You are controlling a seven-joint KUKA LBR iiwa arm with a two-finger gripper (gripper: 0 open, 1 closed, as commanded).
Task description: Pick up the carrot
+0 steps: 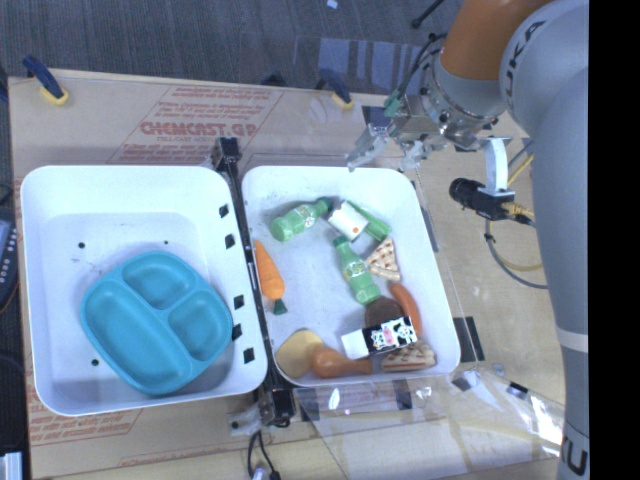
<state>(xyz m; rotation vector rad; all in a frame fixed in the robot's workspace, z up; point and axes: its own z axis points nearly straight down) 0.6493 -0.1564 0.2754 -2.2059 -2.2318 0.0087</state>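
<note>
The carrot (268, 272) is orange with a small green stalk end. It lies along the left wall of the right bin (428, 230), next to the divider between the two bins. My gripper (383, 154) hangs over the far rim of that bin, well up and to the right of the carrot. Its fingers are spread open, and nothing sits between them.
The right bin also holds two green bottles (296, 220) (356, 271), a white and green pack (350, 219), a waffle wedge (384, 260), a sausage (406, 308), a black-and-white carton (381, 337), a brown spoon-like piece (318, 359) and toast (408, 358). A blue divided plate (155, 318) lies in the left bin (40, 198).
</note>
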